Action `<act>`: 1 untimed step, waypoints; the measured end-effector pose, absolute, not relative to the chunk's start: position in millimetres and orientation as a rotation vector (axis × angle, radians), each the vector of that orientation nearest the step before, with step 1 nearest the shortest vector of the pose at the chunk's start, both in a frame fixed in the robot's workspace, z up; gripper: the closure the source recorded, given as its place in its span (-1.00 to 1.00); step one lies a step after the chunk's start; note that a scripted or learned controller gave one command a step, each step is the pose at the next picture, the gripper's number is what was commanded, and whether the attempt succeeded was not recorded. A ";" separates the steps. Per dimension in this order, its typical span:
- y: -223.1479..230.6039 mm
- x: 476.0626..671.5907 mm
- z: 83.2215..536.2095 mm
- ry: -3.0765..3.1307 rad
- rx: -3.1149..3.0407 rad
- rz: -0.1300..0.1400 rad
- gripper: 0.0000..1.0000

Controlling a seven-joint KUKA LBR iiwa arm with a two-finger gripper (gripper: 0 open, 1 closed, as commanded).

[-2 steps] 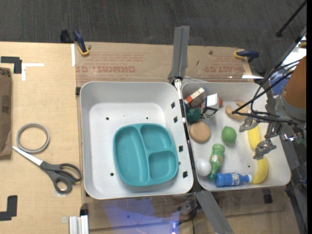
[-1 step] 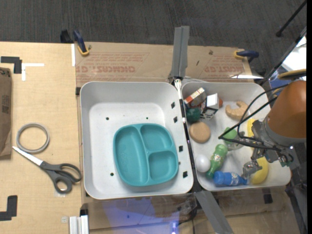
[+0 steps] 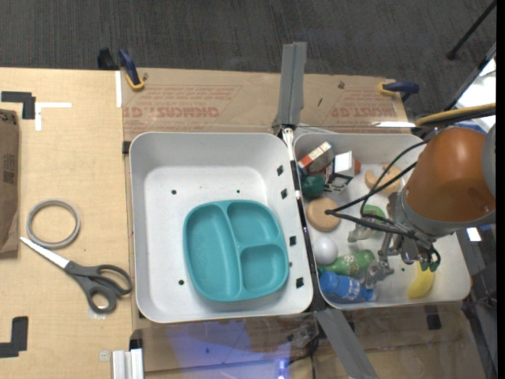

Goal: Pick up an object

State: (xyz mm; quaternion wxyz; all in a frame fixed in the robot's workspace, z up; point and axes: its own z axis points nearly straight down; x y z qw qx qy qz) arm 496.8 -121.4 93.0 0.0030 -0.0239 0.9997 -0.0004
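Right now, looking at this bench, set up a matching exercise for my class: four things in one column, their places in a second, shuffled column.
Things:
1. teal divided plate
2. scissors
3. tape roll
4. yellow object

Places:
A. in the right bin
B. on the bench, nearest the left edge of the view
C. in the left bin
D. on the bench, just below the tape roll in the view

Pairs: 1-C, 2-D, 3-B, 4-A

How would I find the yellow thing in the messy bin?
Look at the right bin, the one crowded with small objects, under the arm's orange band. Go to its near right corner, just below the gripper. The yellow object lies there apart from the heap, the sole bright yellow piece beside green and blue ones.
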 end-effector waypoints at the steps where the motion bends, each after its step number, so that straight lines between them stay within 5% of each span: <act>1: -160.9 593.6 157.8 3.136 -0.036 -0.002 -1.00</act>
